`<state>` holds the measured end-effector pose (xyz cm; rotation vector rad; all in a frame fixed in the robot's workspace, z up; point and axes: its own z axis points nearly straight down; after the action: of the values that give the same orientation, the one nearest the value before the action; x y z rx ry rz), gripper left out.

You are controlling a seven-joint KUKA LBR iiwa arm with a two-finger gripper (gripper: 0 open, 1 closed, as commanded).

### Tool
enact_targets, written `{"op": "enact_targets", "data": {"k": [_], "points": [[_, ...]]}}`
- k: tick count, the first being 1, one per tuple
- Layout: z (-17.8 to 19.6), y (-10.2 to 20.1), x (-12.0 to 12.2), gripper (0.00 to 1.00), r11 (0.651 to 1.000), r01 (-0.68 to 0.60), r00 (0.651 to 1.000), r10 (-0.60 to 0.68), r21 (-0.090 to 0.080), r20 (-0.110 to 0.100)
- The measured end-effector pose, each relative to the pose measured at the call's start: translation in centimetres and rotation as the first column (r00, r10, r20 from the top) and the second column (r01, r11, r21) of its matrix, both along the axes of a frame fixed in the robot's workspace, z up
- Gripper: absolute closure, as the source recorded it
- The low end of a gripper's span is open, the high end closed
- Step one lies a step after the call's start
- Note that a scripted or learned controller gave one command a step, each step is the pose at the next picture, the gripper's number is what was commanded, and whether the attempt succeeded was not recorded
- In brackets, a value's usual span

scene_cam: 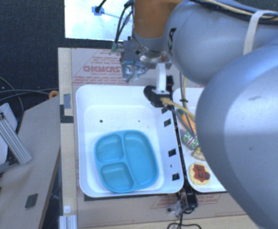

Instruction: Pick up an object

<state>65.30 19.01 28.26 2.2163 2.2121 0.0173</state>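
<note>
Camera view: my arm point(234, 80) filled right side, orange band point(150, 11) at 12 o'clock. Left bin point(88, 109) held blue divided tray point(127, 161) toward 6 o'clock corner. Right bin point(179, 97) mostly hidden under arm; small objects point(196, 147) lay along its left edge, at 4 o'clock. My gripper point(131, 73) hung above left bin's far rim, at 12 o'clock; couldn't tell finger state.

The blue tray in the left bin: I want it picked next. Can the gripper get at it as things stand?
Probably yes. The blue tray lies flat with nothing on or over it, and the gripper hangs above the left bin's far rim.
</note>
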Motion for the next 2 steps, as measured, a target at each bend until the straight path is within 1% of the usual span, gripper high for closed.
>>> {"op": "enact_targets", "data": {"k": [1,2], "points": [[-8.3,3.7,1.5,1.0,1.0,-0.008,1.0,0.008,0.0,-0.017],[-4.9,0.1,1.7,1.0,1.0,-0.001,1.0,0.001,0.0,-0.011]]}}
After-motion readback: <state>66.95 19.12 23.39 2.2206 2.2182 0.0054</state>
